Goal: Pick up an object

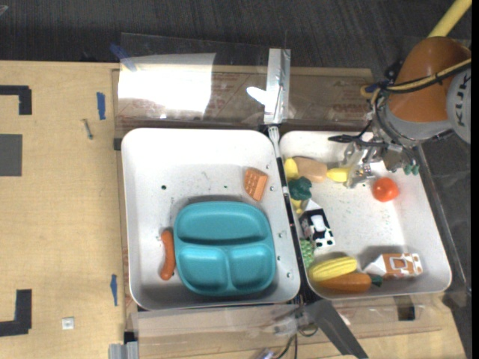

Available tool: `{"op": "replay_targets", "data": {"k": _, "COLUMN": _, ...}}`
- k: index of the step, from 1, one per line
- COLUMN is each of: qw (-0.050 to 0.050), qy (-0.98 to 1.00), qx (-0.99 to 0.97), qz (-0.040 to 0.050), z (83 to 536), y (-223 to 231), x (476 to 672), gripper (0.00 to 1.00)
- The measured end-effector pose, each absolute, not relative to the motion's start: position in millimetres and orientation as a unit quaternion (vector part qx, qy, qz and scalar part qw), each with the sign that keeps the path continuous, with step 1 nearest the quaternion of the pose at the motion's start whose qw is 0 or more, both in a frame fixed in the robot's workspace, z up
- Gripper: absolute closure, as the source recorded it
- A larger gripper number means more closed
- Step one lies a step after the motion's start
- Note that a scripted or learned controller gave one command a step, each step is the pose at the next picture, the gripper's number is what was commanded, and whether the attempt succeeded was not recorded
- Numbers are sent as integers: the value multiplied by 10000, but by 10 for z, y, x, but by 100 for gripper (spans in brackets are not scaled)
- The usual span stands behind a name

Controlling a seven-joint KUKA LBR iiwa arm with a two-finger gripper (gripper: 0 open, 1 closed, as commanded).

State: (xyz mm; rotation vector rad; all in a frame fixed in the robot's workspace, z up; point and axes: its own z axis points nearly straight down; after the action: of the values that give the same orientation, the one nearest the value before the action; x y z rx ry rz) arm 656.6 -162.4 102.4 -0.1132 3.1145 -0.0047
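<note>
Dark carpet behind; tan desk with black tape marks carries two white bins. Left bin: teal divided tray, orange wedge, sausage. Right bin: red tomato, corn, carrot, black-white cow. Hand low over right bin's far end, near tomato; grip state cannot tell. No legible writing.

- The arm comes in from the top right of the view.
- It is grey, with a wide orange band just above the wrist.
- A yellow cable runs across the orange band.
- The wrist bends down and to the left.
- The claw is at the end of the arm, pointing down.
- The claw is small, made of shiny metal.
</note>
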Motion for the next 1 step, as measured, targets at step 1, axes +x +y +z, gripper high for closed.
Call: {"op": "replay_targets", "data": {"k": 1, "qw": 95, "qy": 9939, "qx": -1101, "qz": -31, "z": 2029, "y": -1784, "x": 6486, "gripper": 100}}
